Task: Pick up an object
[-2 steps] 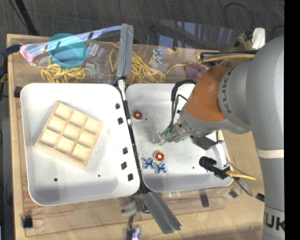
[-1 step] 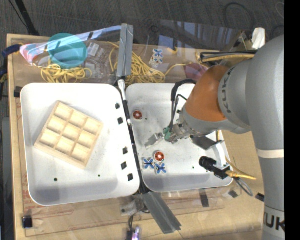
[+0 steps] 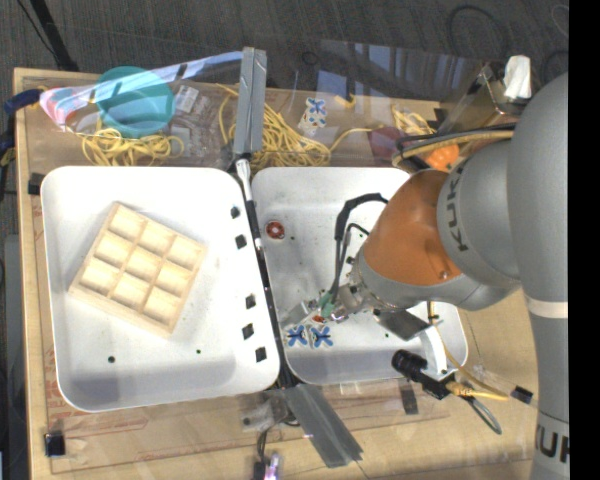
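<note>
My gripper point(image 3: 330, 306) is low in the right bin point(image 3: 300, 193), near its front left part, under the grey and orange arm. Small green and red pieces point(image 3: 325, 308) show at its tip; whether they lie between the fingers is hidden. A blue and white patterned object point(image 3: 309, 337) lies on the bin floor just in front of the gripper. A small red round object point(image 3: 275, 230) sits near the bin's left wall, further back. In the left bin point(image 3: 60, 268) rests a pale wooden tray of square cells point(image 3: 138, 266).
Behind the bins lie yellow cord point(image 3: 270, 133), a teal bowl point(image 3: 135, 103), plastic bags and a small blue and white item point(image 3: 314, 114). A grey divider bar point(image 3: 248, 98) stands between the bins at the back. Black clips line the left bin's right wall.
</note>
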You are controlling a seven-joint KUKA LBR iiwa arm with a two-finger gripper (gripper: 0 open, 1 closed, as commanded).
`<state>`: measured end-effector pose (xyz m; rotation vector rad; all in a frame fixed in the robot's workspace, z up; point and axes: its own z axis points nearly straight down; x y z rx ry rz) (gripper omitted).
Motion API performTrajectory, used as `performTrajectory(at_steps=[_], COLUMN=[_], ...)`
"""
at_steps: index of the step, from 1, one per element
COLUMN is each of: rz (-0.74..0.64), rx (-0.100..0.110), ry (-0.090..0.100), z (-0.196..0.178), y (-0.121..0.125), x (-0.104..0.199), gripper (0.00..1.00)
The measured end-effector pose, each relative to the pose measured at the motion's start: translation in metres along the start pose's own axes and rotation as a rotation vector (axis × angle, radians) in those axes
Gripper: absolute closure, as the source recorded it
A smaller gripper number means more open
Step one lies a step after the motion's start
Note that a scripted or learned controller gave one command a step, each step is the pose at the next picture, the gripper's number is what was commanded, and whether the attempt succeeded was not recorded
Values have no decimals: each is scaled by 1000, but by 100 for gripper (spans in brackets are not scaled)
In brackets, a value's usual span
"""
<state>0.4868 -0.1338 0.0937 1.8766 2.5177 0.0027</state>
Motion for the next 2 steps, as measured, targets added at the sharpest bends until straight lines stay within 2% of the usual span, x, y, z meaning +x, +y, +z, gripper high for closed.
performTrajectory(at_steps=[1, 2], rz=[-8, -8], rx=[-1, -1], ry=[4, 4], z=[-11, -11], y=[2, 2], x=[1, 1], gripper=[100, 0])
